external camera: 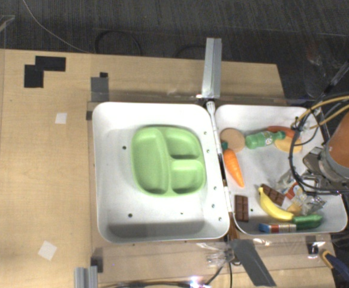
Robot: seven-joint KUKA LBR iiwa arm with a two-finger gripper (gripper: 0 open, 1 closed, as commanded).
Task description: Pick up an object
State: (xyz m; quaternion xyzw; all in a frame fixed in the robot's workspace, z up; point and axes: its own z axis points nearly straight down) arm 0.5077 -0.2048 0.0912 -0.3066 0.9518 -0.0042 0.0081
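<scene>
The arm [345,146] enters from 3 o'clock and hangs over the right bin [252,161]. Its orange band shows above a grey wrist, with cables looping around it. The gripper [297,194] sits low in the bin's 4 o'clock part, among a cluster of items. Whether it is apart or together I cannot tell, since the wrist and clutter hide that area.

Just beside the gripper, toward 8 o'clock, lies a banana [273,206], curved along the bin floor. Below it, along the 6 o'clock wall, rest a marker [276,227] and a green piece [307,221], perhaps a cucumber. A chocolate bar [241,207] lies at 7 o'clock, near the wall between the bins. A carrot [234,167] lies at 9 o'clock, tip pointing down. Above it, at 11 o'clock, is a tan ball [232,139], and just right of that a green bottle [264,139] lies on its side at 12 o'clock.

The left bin [111,161] holds a green tray [165,159] with compartments, lying near its centre.

Both bins rest on the bench [36,179].
</scene>
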